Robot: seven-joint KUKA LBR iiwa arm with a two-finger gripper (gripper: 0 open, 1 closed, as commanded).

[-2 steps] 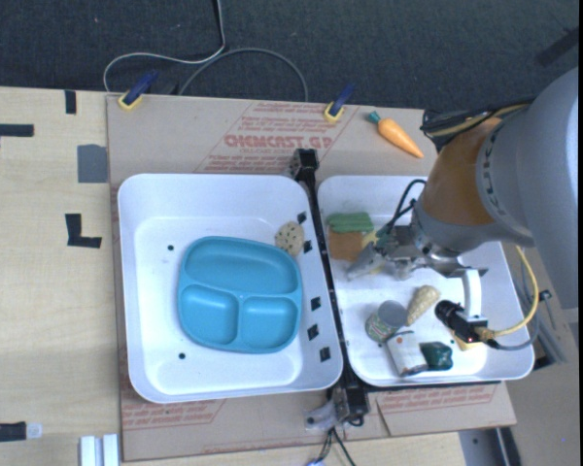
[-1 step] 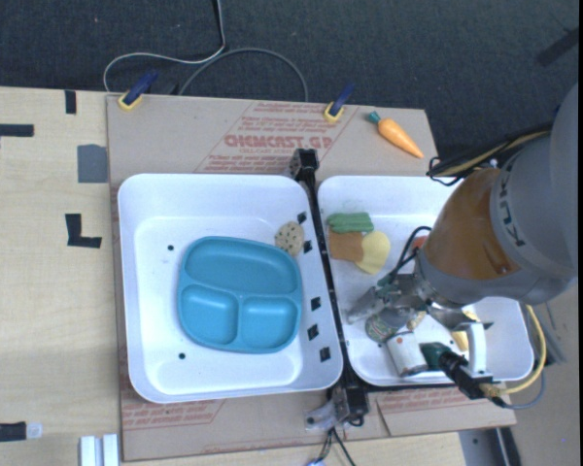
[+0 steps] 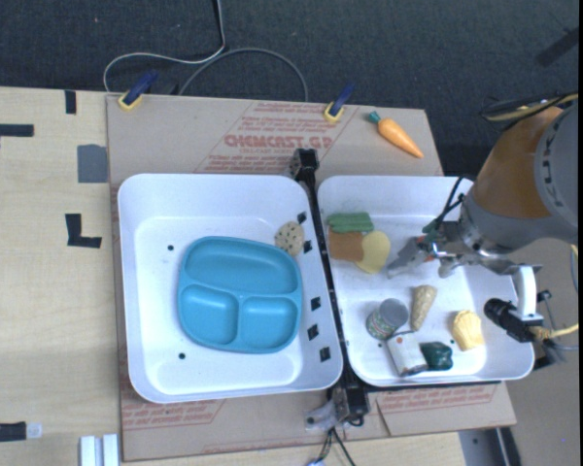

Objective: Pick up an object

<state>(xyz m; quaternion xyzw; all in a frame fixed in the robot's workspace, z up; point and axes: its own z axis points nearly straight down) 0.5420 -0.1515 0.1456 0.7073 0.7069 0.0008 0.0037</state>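
My gripper (image 3: 425, 261) hangs over the right bin (image 3: 486, 369), near its middle right, fingers spread open and nothing between them. Its left fingertip (image 3: 401, 264) points toward a pale yellow piece (image 3: 376, 250), which leans on a brown and green sandwich-like toy (image 3: 347, 237). Just below the gripper lies a cream cone-shaped piece (image 3: 423, 305). Further down sit a grey can (image 3: 388, 317), a yellow toy (image 3: 466, 329), a small white box (image 3: 403, 351) and a dark green item (image 3: 436, 356).
The left bin (image 3: 141, 260) holds a blue divided plate (image 3: 240, 294) and a speckled cookie (image 3: 290, 236) by the dividing wall. An orange carrot (image 3: 396, 134) lies on the cardboard behind the right bin. A cable loops at the back.
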